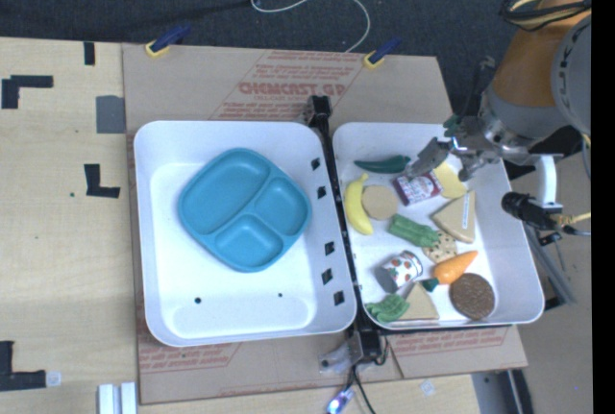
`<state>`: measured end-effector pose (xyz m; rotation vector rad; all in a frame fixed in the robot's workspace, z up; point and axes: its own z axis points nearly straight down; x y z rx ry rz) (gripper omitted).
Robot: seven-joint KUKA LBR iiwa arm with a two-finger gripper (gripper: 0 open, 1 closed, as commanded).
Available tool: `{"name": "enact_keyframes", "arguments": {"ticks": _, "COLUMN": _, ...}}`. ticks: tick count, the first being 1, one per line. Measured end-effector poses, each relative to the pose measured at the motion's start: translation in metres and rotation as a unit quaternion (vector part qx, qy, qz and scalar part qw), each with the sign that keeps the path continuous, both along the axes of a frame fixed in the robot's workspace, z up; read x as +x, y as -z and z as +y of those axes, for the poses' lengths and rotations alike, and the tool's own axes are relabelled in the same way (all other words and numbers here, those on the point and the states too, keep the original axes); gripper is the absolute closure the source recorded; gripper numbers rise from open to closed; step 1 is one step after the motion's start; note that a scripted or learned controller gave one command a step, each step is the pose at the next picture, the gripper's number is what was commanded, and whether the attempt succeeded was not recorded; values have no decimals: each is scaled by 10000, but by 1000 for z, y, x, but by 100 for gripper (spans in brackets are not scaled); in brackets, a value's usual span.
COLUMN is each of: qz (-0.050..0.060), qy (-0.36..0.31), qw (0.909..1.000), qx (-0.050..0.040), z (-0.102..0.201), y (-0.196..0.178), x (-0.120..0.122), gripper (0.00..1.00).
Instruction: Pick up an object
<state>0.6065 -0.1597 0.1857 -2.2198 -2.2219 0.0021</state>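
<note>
- Camera view has the hand [444,153] hanging over the right bin [524,278], up around its 1 o'clock corner, fingers spread apart with nothing between them.
- Nearest pickable thing is the small purple packet [415,188], just below the fingertips, touching the yellow piece [448,180].
- I'd drop straight down and straddle the packet alone; it's crowded there.
- Left bin [163,239] just has the blue tray [245,207].

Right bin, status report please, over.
End effector above right bin, over purple packet. Nothing seen held. Banana, carrot crowd close.
</note>
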Motion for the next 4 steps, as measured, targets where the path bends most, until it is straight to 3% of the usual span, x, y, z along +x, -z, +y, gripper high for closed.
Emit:
{"name": "enact_keyframes", "arguments": {"ticks": 1, "qz": -1, "qy": -7, "qw": 10000, "qx": 2, "z": 1, "y": -10, "x": 0, "gripper": 100}}
{"name": "enact_keyframes", "arguments": {"ticks": 2, "qz": 14, "qy": -28, "qw": 10000, "qx": 16, "z": 73, "y": 3, "x": -26, "gripper": 100}}
{"name": "enact_keyframes", "arguments": {"ticks": 3, "qz": 15, "qy": -20, "qw": 10000, "qx": 15, "z": 126, "y": -12, "x": -75, "gripper": 100}}
{"name": "enact_keyframes", "arguments": {"ticks": 4, "qz": -48, "qy": -87, "qw": 9999, "qx": 39, "z": 250, "y": -125, "x": -123, "gripper": 100}}
